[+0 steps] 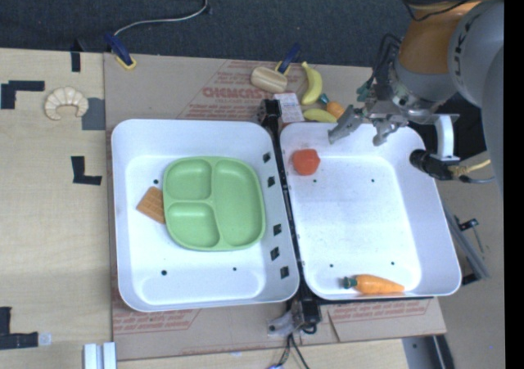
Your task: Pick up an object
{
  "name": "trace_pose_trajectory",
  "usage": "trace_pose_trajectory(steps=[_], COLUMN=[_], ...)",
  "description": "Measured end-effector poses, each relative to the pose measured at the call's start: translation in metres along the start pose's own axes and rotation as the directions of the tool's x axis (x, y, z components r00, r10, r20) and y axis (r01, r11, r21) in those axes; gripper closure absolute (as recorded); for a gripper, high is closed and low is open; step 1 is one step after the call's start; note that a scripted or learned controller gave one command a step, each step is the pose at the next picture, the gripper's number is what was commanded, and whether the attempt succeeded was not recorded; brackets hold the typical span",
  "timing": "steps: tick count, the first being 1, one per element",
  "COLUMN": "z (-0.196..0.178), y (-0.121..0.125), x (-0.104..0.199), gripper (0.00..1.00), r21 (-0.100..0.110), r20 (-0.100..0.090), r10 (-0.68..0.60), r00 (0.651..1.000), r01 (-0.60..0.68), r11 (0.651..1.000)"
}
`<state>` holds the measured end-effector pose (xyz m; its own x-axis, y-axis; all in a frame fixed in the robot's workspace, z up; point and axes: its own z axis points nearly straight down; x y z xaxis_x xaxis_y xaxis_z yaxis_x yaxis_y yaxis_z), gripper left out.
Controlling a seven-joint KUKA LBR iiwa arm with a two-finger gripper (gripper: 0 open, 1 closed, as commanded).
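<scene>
Gripper hangs over the right bin's upper edge in the upper right of the frame, fingers spread wide with nothing between them, so the pick looks not yet begun. Nearest candidate is the red object, down-left of the gripper, near but apart, in the bin's upper-left corner. A carrot lies well apart at the bin's bottom edge. Left bin carries a green tray

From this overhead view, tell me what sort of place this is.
Probably a robot grasping test bench in a lab, not a kitchen. Two white bins sit on cardboard, holding toy food such as a carrot and a green divided plate, and a KUKA arm's gripper hangs open above the right bin.
</scene>
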<state>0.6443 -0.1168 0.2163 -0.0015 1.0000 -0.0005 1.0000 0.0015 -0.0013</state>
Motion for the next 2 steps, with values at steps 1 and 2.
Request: trace_pose_trajectory(steps=[1,2], z=[0.1304,0.1205], y=[0.0252,0.0251], x=[0.0152,0.0152], gripper=[0.00,1.00], r21=[-0.004,-0.004], r20=[0.000,0.001], r10=[-0.001,-0.002], r00=[1.000,1.000], r01=[0.001,0.002], r11=[1.000,1.000])
